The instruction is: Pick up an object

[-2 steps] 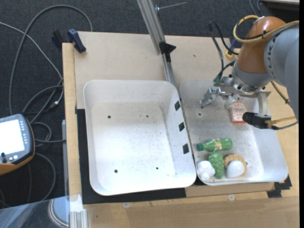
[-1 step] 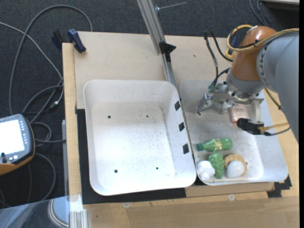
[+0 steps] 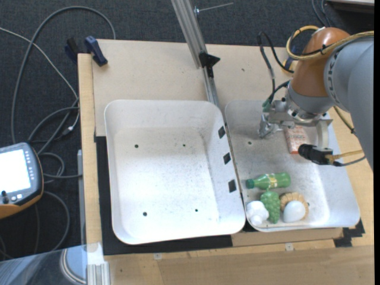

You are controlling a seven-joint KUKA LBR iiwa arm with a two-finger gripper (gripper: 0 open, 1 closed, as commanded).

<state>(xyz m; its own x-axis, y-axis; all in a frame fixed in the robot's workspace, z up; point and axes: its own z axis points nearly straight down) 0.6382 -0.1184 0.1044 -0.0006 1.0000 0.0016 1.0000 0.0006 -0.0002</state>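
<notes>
Speckled white bins [image 3: 160, 177], green bottle [image 3: 270, 181] with yellow cap, grey arm [image 3: 350, 70], orange band [image 3: 312, 64]

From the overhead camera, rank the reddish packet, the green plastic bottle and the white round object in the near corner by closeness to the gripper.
1. Reddish packet, just to the view's right of the gripper.
2. Green plastic bottle, lying lower in the right bin.
3. White round object, at that bin's near-left corner.

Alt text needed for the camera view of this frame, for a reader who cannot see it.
A grey robot arm reaches from the right, its gripper low in the right bin above bare floor. A green bottle lies near that bin's front, beside a green knobbly toy and two white items; a reddish packet lies under the wrist.
</notes>
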